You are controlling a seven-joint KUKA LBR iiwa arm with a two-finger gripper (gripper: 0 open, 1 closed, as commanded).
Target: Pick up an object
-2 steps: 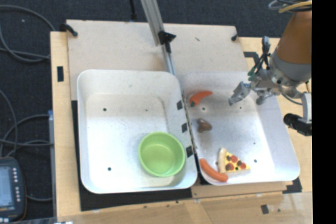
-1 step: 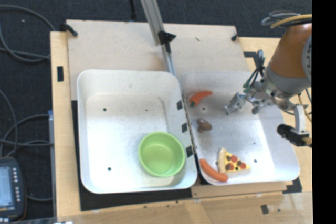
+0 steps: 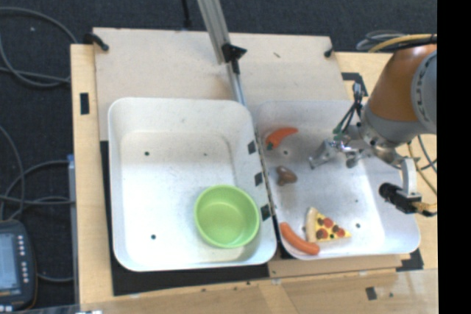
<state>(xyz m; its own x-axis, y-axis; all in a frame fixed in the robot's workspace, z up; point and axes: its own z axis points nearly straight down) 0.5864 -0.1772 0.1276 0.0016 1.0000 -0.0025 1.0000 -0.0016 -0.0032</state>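
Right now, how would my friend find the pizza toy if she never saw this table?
Start at the right-hand white bin, the one the grey and orange arm reaches into. Go to its front edge, nearest the camera, where the pizza slice lies just right of a long orange hot dog. It is the only flat yellow wedge with red dots; the orange carrot and small brown lump sit farther back.

The grey arm (image 3: 401, 103) enters from the right edge, its orange band showing above the wrist. The wrist angles down and to the left. The gripper (image 3: 318, 157) sits at its tip, low over the right-hand bin, its thin metal fingers pointing left, nothing visibly held between them
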